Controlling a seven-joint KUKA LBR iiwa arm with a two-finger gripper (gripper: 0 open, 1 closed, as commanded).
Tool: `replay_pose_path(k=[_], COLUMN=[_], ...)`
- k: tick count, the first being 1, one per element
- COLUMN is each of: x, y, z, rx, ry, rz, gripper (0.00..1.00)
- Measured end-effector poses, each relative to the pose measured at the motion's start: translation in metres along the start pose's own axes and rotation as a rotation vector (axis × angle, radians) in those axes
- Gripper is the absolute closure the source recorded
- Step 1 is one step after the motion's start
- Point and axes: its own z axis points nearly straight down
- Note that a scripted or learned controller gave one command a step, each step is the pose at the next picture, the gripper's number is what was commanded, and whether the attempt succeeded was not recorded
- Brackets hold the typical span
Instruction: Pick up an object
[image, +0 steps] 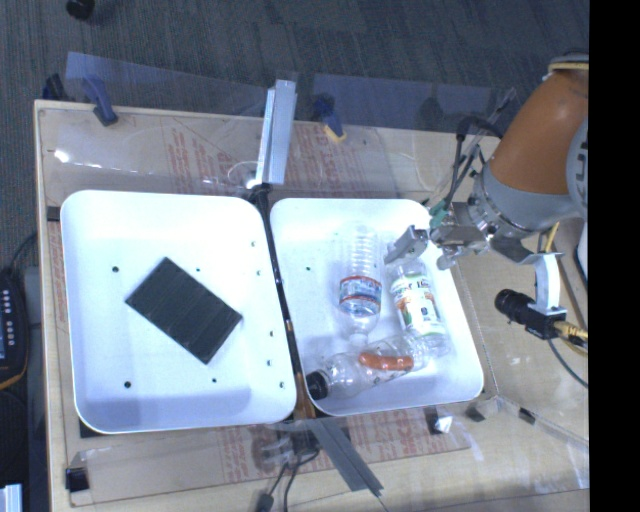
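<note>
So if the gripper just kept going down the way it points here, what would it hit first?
Most likely the green-labelled bottle, which lies just beneath the gripper in the right bin. Height is hard to judge from this view, so it could meet the bin floor beside it instead.
</note>
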Motion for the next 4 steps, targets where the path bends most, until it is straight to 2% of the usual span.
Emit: replay_pose_path(k=[1, 2, 3, 4], x=[0.014, 0.04, 0.039, 0.11], y=[0.01, 0.034, 0.034, 0.072], z=[0.154, 0.187, 0.176, 0.086], rx=[0.002, 0.001, 0.002, -0.002], ry=[0.001, 0.001, 0.0, 0.0], rz=[-0.117, -0.191, -0.195, -0.154], gripper=[0.0, 0.0, 1.0, 1.0])
